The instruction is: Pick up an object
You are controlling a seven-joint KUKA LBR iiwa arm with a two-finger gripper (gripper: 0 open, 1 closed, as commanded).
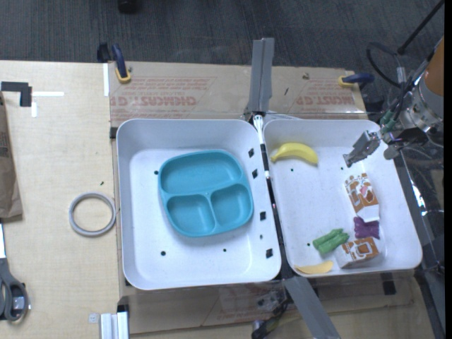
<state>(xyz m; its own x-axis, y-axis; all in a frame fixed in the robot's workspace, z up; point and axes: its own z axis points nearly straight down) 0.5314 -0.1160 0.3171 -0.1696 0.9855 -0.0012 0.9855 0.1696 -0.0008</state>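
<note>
The right bin [296, 210] holds a yellow banana [295, 152] near its back left. A small printed carton [361, 193] lies at the right side, with a purple toy [366, 227] below it. A green toy [330, 241], another printed carton [360, 251] and a pale yellow slice [314, 267] sit at the front. My gripper [361, 148] hangs above the bin's back right corner, up and to the right of the cartons, with nothing seen between its fingers.
The left bin [134, 189] holds a blue divided plate [205, 193]. A roll of tape [92, 213] lies on the bench at left, scissors [13, 295] at the lower left. A grey divider bar [262, 76] stands behind the bins. Cables hang at the right.
</note>
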